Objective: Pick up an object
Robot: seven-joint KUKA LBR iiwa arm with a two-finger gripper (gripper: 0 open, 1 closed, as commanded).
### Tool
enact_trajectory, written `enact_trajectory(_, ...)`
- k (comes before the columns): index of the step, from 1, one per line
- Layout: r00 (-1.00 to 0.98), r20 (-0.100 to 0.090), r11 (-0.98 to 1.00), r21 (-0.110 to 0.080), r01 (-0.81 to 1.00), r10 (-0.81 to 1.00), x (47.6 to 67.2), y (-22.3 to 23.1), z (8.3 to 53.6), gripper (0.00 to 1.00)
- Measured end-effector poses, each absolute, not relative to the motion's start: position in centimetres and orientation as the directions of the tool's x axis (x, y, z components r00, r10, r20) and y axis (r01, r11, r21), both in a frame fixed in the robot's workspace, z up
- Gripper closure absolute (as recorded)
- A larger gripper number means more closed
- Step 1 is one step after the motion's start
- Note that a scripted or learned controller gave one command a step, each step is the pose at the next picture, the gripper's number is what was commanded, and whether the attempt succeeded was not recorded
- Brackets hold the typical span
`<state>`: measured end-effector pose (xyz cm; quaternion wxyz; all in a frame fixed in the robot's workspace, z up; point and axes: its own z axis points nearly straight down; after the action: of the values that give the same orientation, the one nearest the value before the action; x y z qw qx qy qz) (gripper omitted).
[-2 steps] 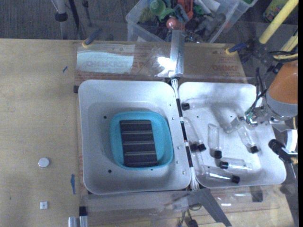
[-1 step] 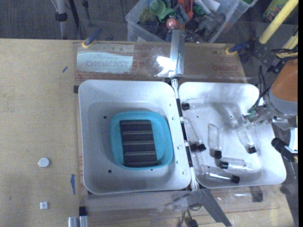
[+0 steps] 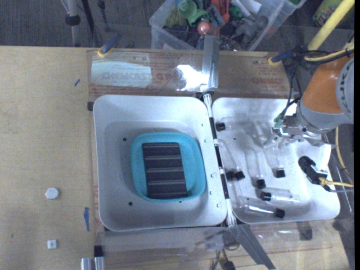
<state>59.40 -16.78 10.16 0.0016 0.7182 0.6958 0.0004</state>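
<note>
My arm point(image 3: 329, 91) reaches in from the right edge so the wrist hangs over the right bin point(image 3: 332, 207). The left bin point(image 3: 107, 151), centre frame, holds a blue tray point(image 3: 138, 167) lying flat, an easy target. Clear tubes point(image 3: 275, 196) with black caps are scattered lower right. How my gripper point(image 3: 289, 131) is set, I cannot tell.

No text, label, brand or number can be read; faint print on the brown board point(image 3: 247, 75) is too blurred.
</note>
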Motion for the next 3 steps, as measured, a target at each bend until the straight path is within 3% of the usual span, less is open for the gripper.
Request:
enact_trajectory(1,0.138,-0.001,-0.138,0.0,0.99,0.99,63.1,-11.5,18.8,1.0)
enact_trajectory(2,0.171,-0.002,-0.171,0.002,0.985,0.985,66.7,-6.6,19.1,1.0)
enact_trajectory(3,0.167,-0.004,-0.167,0.005,0.986,0.986,66.8,-6.5,20.2,1.0)
